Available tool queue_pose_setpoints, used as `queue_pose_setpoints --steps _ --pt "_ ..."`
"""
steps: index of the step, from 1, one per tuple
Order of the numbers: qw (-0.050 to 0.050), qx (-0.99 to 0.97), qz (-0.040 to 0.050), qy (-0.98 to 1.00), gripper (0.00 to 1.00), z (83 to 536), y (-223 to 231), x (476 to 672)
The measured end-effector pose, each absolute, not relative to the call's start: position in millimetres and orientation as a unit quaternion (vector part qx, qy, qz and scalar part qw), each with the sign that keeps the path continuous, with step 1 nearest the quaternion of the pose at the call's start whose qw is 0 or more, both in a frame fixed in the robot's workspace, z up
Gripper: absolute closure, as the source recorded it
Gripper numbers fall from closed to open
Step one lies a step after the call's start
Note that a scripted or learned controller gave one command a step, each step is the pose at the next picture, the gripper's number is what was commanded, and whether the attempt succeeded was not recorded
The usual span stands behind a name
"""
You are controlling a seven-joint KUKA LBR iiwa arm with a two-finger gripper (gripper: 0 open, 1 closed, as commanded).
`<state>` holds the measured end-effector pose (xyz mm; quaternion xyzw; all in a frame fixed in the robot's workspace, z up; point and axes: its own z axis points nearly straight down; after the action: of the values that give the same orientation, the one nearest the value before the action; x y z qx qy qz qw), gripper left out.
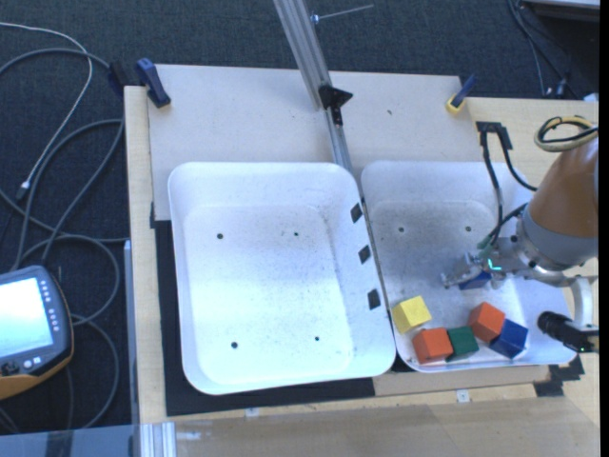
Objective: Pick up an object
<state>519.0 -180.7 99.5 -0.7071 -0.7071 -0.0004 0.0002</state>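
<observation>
- The table (247,112) stretched away left of the claw; no readable writing showed anywhere on it.
- The left bin (200,198), well left of the claw, offered broad open floor.
- The right bin (419,184) lay under the claw, its far half bare.
- The arm (566,208) was cut off at the frame's right edge.
- The claw (468,276) hung low over the right bin; whether it was wide or narrow could not be told.
- Nearer the camera, along the rim: orange block (432,345), red block (486,319), blue block (511,339), yellow block (411,313), green block (463,342).
</observation>
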Motion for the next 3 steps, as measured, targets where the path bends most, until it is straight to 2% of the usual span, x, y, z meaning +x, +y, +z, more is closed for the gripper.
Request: queue_pose_setpoints --steps 3 --pt "0.0 -0.707 -0.0005 -0.707 0.0 99.5 -180.8 519.0"
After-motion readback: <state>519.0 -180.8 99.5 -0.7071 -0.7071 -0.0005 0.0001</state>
